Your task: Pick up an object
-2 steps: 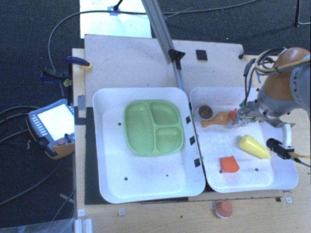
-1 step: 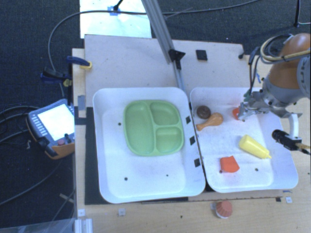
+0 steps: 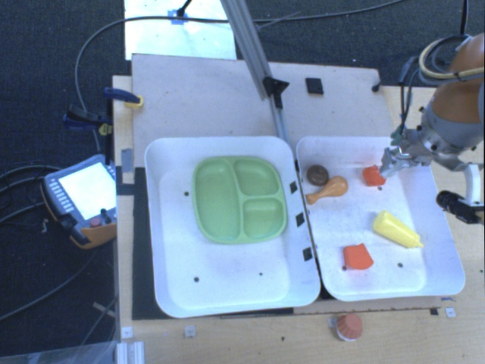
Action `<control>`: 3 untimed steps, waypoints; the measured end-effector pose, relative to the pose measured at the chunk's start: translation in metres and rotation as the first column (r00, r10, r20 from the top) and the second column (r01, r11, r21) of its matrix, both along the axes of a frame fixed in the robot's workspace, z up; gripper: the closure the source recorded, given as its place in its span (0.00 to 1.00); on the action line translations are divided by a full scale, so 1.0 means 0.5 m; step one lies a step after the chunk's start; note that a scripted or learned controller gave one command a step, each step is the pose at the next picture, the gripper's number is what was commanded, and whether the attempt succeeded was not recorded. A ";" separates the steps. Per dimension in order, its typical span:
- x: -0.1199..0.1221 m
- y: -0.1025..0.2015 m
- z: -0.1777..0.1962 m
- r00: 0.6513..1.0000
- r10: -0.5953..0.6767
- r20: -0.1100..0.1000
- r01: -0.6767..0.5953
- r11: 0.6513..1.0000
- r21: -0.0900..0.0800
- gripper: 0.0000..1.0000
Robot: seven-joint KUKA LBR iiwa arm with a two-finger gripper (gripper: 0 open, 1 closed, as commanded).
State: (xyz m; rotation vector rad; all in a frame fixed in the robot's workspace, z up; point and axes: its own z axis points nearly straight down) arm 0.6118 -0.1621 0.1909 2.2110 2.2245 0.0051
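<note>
Yellow cone (image 3: 396, 229), smooth plastic, tapered

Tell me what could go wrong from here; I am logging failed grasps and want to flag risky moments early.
1. The claw sits at the right edge of the small orange piece, not over it, so a close might only nudge it aside.
2. That piece lies near the right bin's far wall, so it could be pushed against the rim.
3. The brown drumstick and dark round piece lie close by to the left; a shoved piece could slide into them.
</note>
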 end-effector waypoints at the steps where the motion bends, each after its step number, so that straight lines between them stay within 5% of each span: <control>1: 0.003 0.000 0.100 1.000 0.001 0.001 -0.001 1.000 0.000 1.00; 3: -0.002 0.230 0.122 1.000 0.005 -0.004 -0.005 1.000 0.003 1.00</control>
